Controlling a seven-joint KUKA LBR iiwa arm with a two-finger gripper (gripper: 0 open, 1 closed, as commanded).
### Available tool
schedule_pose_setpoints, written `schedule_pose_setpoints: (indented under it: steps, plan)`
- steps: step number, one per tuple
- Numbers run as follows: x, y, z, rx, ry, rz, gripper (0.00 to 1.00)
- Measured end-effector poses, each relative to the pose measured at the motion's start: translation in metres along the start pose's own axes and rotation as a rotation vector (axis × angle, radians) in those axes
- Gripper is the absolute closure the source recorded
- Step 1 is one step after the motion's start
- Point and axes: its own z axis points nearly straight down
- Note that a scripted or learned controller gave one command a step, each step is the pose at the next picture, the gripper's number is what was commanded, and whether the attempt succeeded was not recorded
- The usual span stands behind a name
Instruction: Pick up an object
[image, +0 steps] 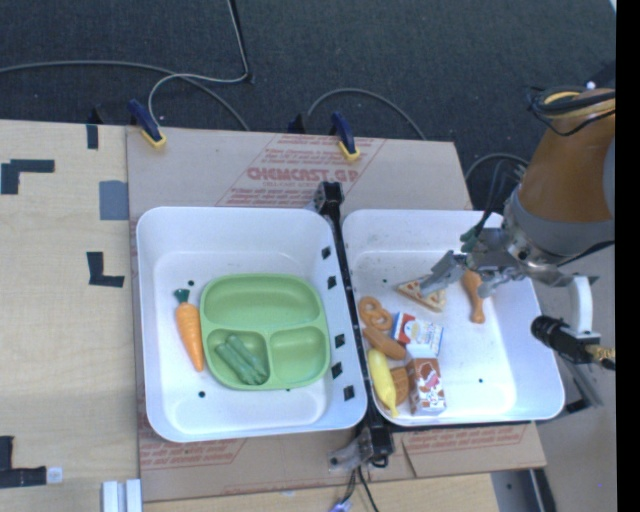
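Tray (290, 300) and carrot (189, 334) in left bin (160, 240); pretzel (377, 314), banana (382, 381) in right bin (520, 390)

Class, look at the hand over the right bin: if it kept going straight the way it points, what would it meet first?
The hand points left and down toward the pizza slice in the right bin, so that slice would likely be met first. Height above it is hard to judge from this view.
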Motion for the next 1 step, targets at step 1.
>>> schedule_pose_setpoints:
  steps: [1]
  plan:
    - [0.0086, -0.0222, 0.1554, -0.015, -0.003, 0.002, 0.0]
